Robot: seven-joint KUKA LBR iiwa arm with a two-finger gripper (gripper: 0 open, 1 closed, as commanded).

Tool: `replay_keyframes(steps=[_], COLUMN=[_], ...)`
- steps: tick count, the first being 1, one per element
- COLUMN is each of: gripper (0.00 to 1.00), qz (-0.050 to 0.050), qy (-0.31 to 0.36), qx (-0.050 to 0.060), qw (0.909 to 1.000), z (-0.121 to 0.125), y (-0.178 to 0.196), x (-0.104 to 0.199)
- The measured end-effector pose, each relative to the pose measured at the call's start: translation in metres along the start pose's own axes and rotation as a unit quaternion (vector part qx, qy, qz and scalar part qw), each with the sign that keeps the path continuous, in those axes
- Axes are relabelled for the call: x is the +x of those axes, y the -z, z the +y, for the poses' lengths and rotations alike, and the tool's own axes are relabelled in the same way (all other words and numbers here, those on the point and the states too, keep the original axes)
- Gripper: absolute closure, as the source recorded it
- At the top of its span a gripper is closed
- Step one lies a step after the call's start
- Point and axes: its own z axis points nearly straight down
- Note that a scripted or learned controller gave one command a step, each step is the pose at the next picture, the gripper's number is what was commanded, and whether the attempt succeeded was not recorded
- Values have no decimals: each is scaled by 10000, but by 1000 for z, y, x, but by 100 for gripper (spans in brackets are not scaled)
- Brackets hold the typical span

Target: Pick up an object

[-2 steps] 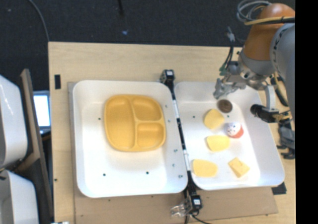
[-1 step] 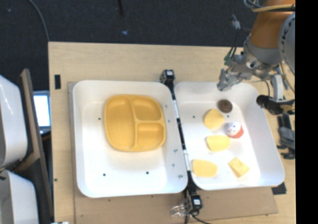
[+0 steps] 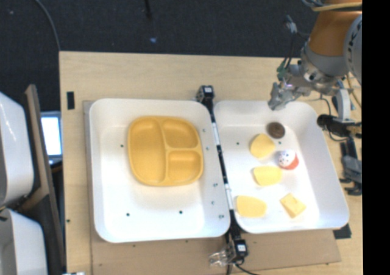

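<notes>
The arm enters from the right edge of the view, its orange band (image 3: 334, 21) uppermost and the grey wrist section (image 3: 326, 63) directly below it, with looped cables at the top of the band. From the wrist the hand (image 3: 279, 100) extends down and to the left, ending over the upper edge of the right-hand bin (image 3: 334, 207). The hand appears as a small, blurred grey shape with nothing visible between its tips.

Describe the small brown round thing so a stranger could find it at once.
Start at the right bin, the one holding small yellow pieces. Near its far edge, just below the gripper, lies a dark brown disc. It is the only brown item; its neighbours are yellow or white and orange.
</notes>
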Motion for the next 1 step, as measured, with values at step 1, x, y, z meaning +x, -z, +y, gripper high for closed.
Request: replay_keyframes(steps=[1], gripper=[100], qz=[4], qy=[16], qx=[0], qw=[10000], z=[-18], y=[4], x=[50])
